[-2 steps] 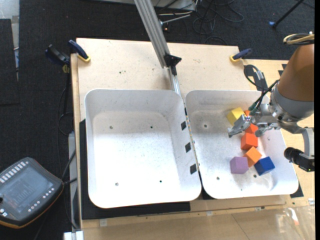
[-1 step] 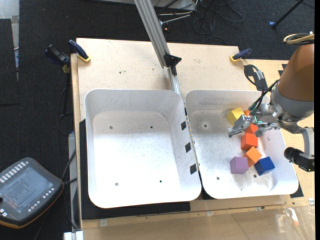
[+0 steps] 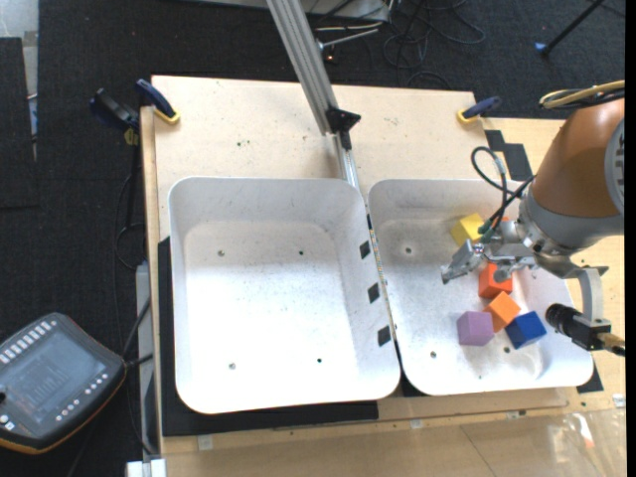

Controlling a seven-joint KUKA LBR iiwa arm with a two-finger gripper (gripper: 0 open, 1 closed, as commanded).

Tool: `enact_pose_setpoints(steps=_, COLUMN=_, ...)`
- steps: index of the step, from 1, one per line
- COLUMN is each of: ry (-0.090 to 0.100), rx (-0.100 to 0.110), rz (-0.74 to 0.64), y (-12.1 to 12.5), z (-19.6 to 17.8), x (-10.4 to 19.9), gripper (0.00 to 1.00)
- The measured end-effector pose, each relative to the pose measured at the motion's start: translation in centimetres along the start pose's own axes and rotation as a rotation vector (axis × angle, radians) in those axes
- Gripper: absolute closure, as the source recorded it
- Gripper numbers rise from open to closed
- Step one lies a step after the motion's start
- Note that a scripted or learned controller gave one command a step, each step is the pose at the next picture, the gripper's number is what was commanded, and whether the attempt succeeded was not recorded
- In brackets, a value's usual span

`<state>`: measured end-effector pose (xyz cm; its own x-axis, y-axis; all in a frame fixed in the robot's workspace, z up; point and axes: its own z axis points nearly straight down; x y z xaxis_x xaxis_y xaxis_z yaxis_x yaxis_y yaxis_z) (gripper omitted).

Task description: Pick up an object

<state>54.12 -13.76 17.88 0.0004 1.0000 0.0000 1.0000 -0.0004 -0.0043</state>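
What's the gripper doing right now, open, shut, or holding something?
Gripper: over the right bin, beside the yellow block; open or shut cannot be told, and nothing is seen held.

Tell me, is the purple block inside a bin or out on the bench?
Inside. The purple block lies on the floor of the right bin, beside the orange block and blue block.

A grey pendant (image 3: 50,381) lies left of the bench, cables (image 3: 437,18) behind.
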Motion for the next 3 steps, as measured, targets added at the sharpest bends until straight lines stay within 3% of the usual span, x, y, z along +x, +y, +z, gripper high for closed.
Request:
enact_pose_setpoints(steps=2, ry=0.0, rx=-0.003, rz=0.0, y=-0.6, z=8.5, x=0.2, gripper=0.0)
enact_pose_setpoints(steps=3, ry=0.0, rx=-0.007, rz=0.0, y=-0.5, z=7.3, x=0.2, gripper=1.0)
